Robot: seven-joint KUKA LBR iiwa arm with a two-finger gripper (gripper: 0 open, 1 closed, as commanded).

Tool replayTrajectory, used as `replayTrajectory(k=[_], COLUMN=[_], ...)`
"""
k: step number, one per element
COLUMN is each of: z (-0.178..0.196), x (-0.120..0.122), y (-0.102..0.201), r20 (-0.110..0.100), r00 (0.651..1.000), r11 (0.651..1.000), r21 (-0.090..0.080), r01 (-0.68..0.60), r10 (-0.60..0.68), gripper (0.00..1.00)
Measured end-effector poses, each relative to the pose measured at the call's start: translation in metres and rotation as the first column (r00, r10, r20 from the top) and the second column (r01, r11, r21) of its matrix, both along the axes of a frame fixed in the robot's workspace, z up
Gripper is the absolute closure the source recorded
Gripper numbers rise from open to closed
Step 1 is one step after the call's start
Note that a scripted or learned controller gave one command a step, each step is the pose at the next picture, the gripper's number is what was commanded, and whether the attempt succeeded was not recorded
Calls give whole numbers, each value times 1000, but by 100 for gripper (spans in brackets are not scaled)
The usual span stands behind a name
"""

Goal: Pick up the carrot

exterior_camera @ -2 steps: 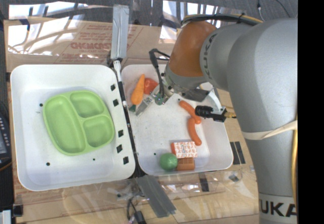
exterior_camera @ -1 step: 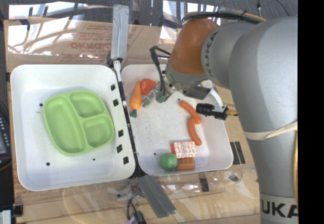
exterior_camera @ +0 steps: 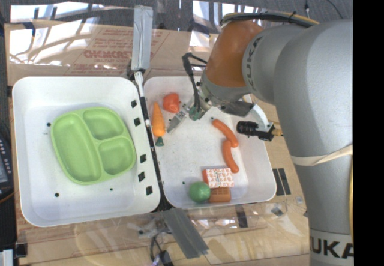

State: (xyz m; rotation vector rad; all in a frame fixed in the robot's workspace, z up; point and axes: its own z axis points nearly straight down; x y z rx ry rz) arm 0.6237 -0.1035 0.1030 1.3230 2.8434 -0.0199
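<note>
Approach step: gripper (exterior_camera: 185,116) is near the carrot, not yet on it.
You see the long orange plastic carrot (exterior_camera: 158,120) by right bin's (exterior_camera: 264,184) left wall; fingers spread, nothing btw them. Next: shift left, descend, close.

We can't see the top right corner of the right bin (exterior_camera: 180,199), because the big grey arm (exterior_camera: 300,78) covers it. The arm runs off the bottom edge. The gripper (exterior_camera: 183,116) is too small and dark to make out its shape.
</note>
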Motion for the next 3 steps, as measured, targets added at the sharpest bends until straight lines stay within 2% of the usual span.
replayTrajectory(k=[1, 2, 3], z=[-9, -2, -13], x=[13, 11, -49], y=[-4, 12, 11], r20=[4, 2, -1], r00=[973, 671, 583], r11=[973, 671, 583], r21=[6, 12, 17], r01=[-230, -742, -813], r10=[230, 742, 813], gripper=[0, 0, 0])
